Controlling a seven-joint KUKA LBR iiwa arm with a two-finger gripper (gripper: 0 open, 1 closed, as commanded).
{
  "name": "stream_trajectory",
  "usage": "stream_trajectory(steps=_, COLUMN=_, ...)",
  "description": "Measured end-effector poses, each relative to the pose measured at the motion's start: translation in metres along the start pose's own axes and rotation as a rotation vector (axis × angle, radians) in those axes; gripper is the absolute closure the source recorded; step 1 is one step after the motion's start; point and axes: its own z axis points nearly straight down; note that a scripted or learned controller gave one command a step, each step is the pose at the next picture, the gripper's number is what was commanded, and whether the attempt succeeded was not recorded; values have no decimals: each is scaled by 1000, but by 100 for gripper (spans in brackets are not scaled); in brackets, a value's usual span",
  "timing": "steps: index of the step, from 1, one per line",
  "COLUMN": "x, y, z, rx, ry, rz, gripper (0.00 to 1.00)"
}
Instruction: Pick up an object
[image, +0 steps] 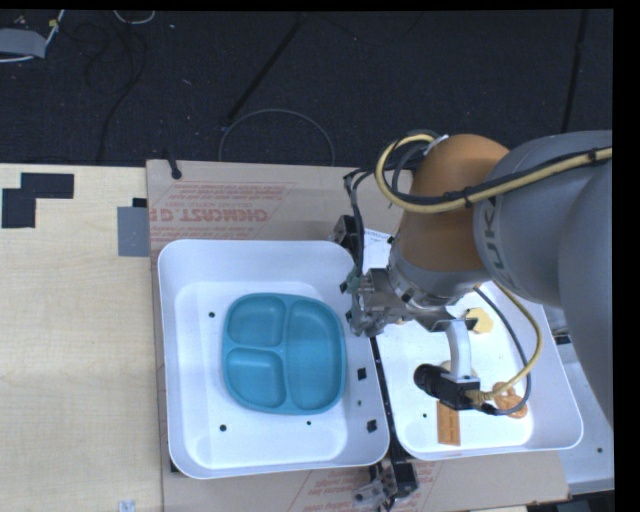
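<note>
Gripper (368, 312) at frame centre, between bins; grip state unclear. Blue divided plate (283, 352) in left bin (190, 270). Orange item (449, 427) in right bin (560, 420).

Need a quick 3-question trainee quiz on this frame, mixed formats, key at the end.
1. True or false: the blue divided plate lies in the left bin.
2. Multiple choice: the arm hangs mostly over A) the left bin, B) the right bin, C) the bare wooden bench.
3. Fill in: the flat orange piece lies near the ___ edge of the right bin.

Key:
1. True; the plate sits about mid-bin.
2. B; the arm covers much of the right bin, with the claw near the divide between the bins.
3. Bottom (the edge nearest the frame's lower side).
</note>
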Motion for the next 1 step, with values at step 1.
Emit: stream_trajectory(steps=1, x=49, y=-8, z=-17, rx=-3, ry=-1, rz=2, gripper=100)
